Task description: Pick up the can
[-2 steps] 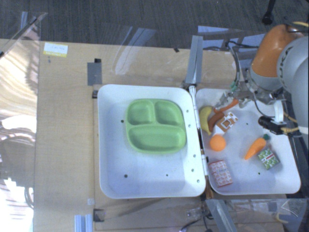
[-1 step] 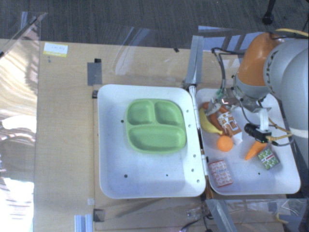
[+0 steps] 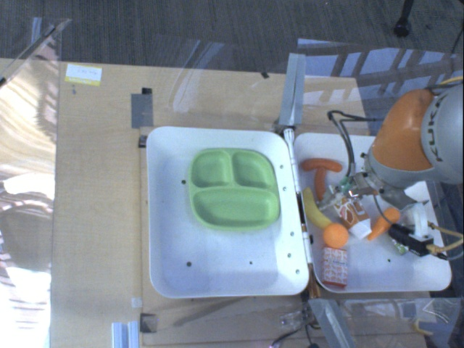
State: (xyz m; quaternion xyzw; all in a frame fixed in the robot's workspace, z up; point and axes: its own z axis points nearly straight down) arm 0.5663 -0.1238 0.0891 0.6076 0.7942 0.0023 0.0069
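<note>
Tan wood bench [image 3: 94,216], dark carpet beyond it, glare streaks along the left edge. Left bin [image 3: 217,267] holds a green divided plate [image 3: 234,188]. Right bin [image 3: 428,278]: sausage [image 3: 320,164], banana [image 3: 312,209], orange [image 3: 335,235], carrot [image 3: 382,223]. Can [image 3: 334,267] lies on its side at the near-left corner, just below the orange. Gripper [image 3: 349,194] sits above the clutter, apart from the can; grip state can't be made out.
</note>
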